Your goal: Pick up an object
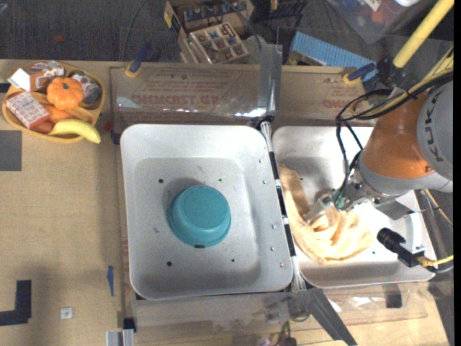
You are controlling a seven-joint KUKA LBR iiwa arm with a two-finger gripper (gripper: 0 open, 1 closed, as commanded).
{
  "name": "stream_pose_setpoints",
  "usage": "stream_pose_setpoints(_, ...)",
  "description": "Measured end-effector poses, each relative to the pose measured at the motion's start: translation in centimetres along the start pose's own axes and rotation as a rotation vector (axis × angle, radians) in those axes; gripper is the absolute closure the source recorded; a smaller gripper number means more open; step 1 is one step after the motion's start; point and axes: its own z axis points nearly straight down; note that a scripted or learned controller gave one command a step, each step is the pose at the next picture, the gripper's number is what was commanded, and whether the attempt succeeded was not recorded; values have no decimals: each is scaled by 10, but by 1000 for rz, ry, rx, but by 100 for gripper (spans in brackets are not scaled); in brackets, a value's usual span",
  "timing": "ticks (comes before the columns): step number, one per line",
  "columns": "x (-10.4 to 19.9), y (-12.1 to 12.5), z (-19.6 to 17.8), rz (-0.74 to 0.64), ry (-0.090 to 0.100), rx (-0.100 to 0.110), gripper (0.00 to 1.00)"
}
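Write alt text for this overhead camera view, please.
A grey and orange robot arm lowers its gripper onto a crumpled tan cloth in the right white bin. An upturned teal bowl sits in the left bin.

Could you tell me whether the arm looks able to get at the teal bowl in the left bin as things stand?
Probably yes. The teal bowl lies upside down, alone in the left bin, open from above. The end effector is low in the right bin, over a tan cloth.

The bench [57, 215] bears two white bins [137, 215] side by side and a fruit-filled bowl [21, 125] at its far-left corner.
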Motion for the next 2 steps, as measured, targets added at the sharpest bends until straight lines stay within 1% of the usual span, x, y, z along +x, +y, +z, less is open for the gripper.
stream_pose_setpoints(1, -2, 0, -10, 4, -2, -3, 100)
stream_pose_setpoints(2, 3, 51, -83, -255, 7, 13, 100)
